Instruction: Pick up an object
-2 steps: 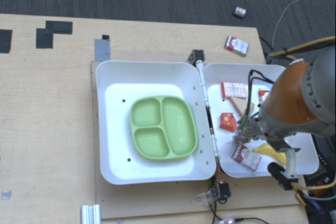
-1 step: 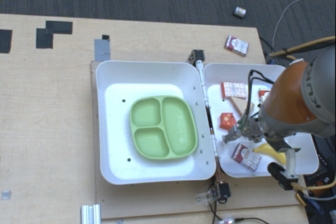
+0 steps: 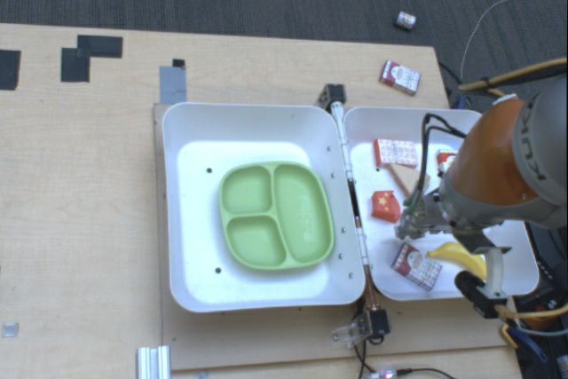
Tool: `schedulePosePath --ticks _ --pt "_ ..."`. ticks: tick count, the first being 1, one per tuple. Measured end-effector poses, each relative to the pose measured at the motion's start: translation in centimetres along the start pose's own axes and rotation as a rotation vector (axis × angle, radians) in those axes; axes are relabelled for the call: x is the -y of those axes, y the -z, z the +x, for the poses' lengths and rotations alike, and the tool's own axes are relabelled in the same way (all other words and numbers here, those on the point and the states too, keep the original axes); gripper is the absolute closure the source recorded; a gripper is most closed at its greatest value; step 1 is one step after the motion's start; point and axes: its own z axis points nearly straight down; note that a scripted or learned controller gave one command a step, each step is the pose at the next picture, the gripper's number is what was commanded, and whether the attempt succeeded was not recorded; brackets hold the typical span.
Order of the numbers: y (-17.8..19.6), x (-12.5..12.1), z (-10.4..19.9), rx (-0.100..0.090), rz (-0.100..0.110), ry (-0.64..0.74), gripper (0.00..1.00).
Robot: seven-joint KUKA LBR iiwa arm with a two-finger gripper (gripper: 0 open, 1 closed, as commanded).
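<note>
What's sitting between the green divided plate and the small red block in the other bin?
In the camera view, between the green plate and the red block lie bare white bin floor and the two bins' adjoining rims.

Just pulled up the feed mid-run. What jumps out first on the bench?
The pale green divided plate stands out most, lying alone in the left bin. Next comes the arm's orange band, bulking over the right bin, where small items cluster: a red block, a banana and a red-and-white packet near the front. A similar packet lies on the bench behind that bin.
</note>
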Motion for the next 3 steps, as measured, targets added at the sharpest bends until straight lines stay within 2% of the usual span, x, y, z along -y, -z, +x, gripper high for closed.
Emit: schedulePosePath --ticks 1,2,3 --pt "0.0 0.0 0.0 0.0 0.0 0.0 0.0" --pt "-2.2 0.5 -0.3 -0.003 0.012 -0.004 0.0" --pt "-1.1 0.2 -0.3 -0.002 0.006 -0.003 1.0"
